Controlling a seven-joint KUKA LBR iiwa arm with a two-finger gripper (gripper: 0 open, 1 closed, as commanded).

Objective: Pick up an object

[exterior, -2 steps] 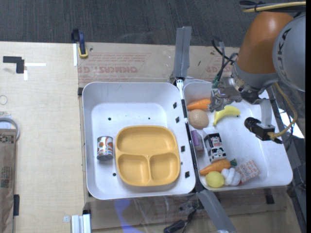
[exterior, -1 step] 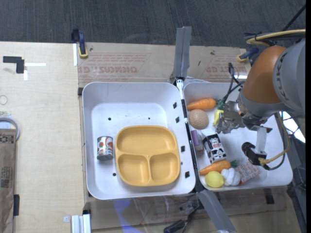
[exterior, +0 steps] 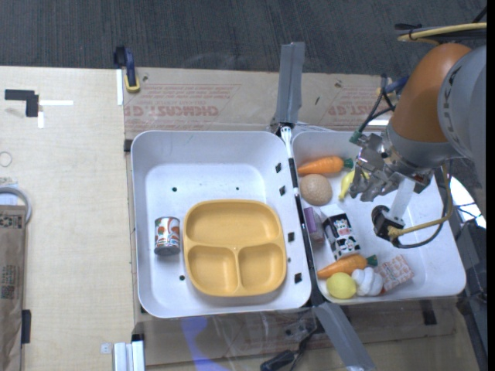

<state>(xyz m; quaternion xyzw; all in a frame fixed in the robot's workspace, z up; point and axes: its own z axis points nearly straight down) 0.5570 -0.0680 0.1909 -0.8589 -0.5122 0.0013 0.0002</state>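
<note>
Orange carrot (exterior: 321,165) lies lengthwise, tip pointing right.

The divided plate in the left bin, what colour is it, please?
Yellow plate, clearest in the camera view.

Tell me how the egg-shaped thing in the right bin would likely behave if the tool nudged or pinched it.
The tan egg looks smooth and rounded, so it would probably roll toward the bin divider or against the carrot beside it. Its curved sides give two fingers little flat surface, so it may squirt out of a pinch. Whether it is fragile or a hard toy, I cannot tell.
</note>
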